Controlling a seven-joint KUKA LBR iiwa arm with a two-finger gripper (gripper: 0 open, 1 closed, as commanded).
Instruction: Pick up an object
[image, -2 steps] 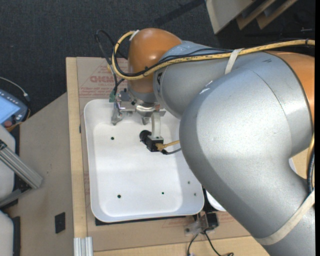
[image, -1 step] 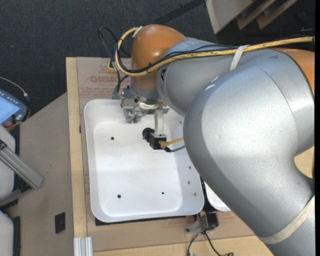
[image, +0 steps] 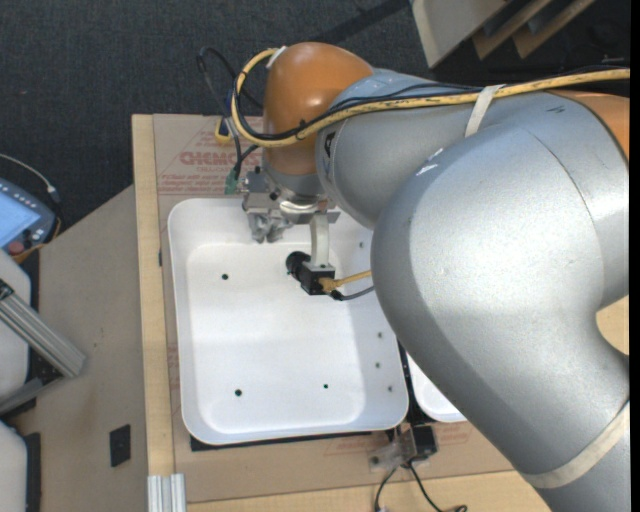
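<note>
White plastic lies beneath the tool (image: 264, 230), which hangs low over the far edge of the left bin (image: 280, 340), close to its back wall. Where the object to be picked lies cannot be told, and whether the tool is apart or together cannot be told either: it points down and the wrist above hides much of it.

The left bin's floor carries three small dark dots (image: 225, 277), one toward the back left and two toward the front. Two more dots mark its right wall (image: 378, 350).

Of the two bins, the right bin (image: 432, 402) appears as a narrow white corner beside the left one. The rest of it is behind the single grey arm (image: 490, 260), which sweeps in from the right and takes up much of the frame. One orange band (image: 305, 85) caps the arm just above the wrist, and one yellow cable (image: 560, 82) runs along the arm's upper side.

Both bins rest on a brown tabletop (image: 150, 300) with red printing (image: 195, 160) near its far left corner. One small black connector (image: 422, 440) on a dark wire sits at the tabletop's front edge. To the left stand one slanted metal rail (image: 40, 335) and one device with a blue screen (image: 15, 215), over dark carpet (image: 100, 60).
</note>
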